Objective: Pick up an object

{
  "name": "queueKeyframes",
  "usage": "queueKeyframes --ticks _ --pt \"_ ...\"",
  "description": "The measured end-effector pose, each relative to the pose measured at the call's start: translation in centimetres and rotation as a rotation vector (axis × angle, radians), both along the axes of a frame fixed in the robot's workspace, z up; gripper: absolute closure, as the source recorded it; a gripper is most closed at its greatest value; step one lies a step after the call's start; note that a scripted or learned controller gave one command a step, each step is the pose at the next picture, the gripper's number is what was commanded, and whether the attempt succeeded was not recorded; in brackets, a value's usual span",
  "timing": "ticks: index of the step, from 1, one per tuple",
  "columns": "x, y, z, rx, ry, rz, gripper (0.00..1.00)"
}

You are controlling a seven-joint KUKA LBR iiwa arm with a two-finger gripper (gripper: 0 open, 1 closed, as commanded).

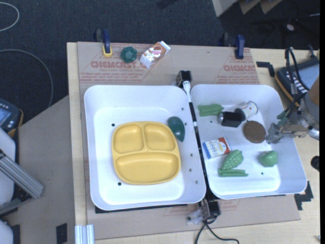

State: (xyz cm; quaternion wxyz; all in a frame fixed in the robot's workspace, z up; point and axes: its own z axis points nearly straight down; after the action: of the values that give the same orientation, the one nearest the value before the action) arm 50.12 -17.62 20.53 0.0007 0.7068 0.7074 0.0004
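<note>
Camera view: gripper (274, 134) is hovering in the right bin (289, 184), finger spread unclear, green apple (268, 158) lying just below it.

The claw (273, 136) is small, of dull grey metal, with short stubby parts at its tip. Just behind it sits a pale grey, boxy wrist block (300, 123), with thin dark cables (291, 65) looping above. Beyond the wrist a rounded tan-grey arm housing (316, 93) runs off the right edge
</note>
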Motion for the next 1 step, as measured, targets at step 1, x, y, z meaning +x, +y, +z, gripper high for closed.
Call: queueKeyframes --ticks 1 --pt "3.84 12.37 0.42 0.004 -0.003 0.013 1.0"
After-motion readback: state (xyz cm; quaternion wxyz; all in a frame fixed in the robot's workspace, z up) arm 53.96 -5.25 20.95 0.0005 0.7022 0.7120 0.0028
